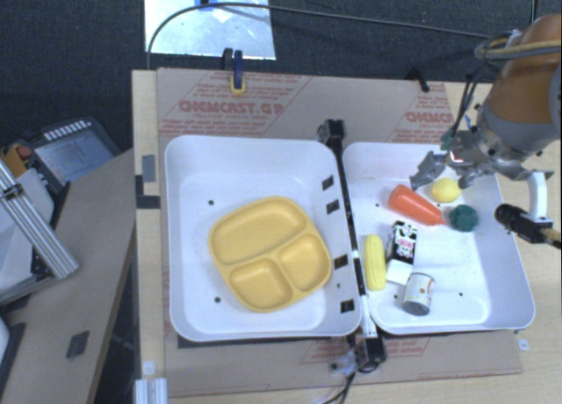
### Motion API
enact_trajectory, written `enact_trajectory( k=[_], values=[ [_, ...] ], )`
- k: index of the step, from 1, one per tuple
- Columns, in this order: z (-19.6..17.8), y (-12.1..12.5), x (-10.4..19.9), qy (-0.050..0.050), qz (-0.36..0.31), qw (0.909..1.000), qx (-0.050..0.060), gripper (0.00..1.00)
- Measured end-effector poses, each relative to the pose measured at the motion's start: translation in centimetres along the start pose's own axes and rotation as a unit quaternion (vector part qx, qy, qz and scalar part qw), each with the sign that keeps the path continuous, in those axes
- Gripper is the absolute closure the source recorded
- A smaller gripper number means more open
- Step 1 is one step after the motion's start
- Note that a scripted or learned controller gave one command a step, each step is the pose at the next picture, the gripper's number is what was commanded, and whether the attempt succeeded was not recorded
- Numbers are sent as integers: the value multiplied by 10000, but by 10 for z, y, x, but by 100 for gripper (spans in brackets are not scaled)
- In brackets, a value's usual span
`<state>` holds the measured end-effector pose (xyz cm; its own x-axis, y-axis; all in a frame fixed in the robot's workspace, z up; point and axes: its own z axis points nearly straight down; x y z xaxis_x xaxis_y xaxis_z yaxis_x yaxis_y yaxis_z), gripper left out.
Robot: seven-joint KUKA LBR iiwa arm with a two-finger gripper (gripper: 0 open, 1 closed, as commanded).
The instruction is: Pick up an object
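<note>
Your gripper (443, 168) sits upper right of frame, fingers spread apart, holding nothing; the lemon (446, 190) lies just below it, the carrot (416, 205) lower left, long axis slanting.

You see a worktop (290, 95) with two white bins side by side: left bin (189, 218), right bin (492, 297).

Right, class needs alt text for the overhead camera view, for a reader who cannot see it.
A grey robot arm's gripper hovers over the right bin, just above a lemon and carrot. Corn, a can and a green ball lie nearby; the left bin holds a yellow divided plate.
</note>
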<state>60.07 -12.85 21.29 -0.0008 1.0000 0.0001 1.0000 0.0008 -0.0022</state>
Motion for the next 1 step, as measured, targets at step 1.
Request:
enact_trajectory(
  k=[1],
  values=[
    [61,-6,-3,0,-2,10000,5,0]
  ],
)
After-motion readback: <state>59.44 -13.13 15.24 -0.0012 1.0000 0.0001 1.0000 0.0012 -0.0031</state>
